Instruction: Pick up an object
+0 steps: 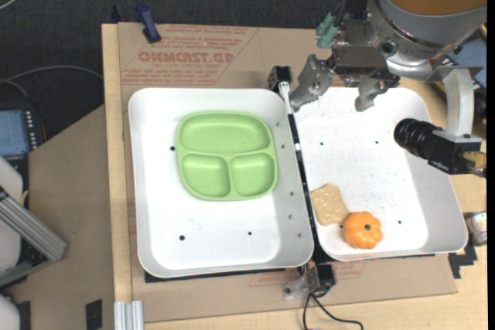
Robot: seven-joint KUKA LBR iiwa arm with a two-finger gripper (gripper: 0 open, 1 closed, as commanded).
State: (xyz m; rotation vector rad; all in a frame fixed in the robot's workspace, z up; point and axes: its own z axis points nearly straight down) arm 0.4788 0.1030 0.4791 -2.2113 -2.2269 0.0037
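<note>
Small orange pumpkin (363, 229) and tan cracker (329, 204) lie touching at the right bin's (433, 189) near edge, unpicked, so we read the task as barely begun: fingers (307, 87) spread, pinching nothing, over that bin's far end, green divided plate (227, 154) in left bin (155, 189), nothing blocking.

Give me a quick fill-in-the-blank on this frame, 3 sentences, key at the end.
1. The green divided plate lies in the ____ bin.
2. The cracker touches the small ____ pumpkin.
3. The gripper, fingers spread with nothing between them, hangs over the ____ bin.

Missing words: left; orange; right
</note>
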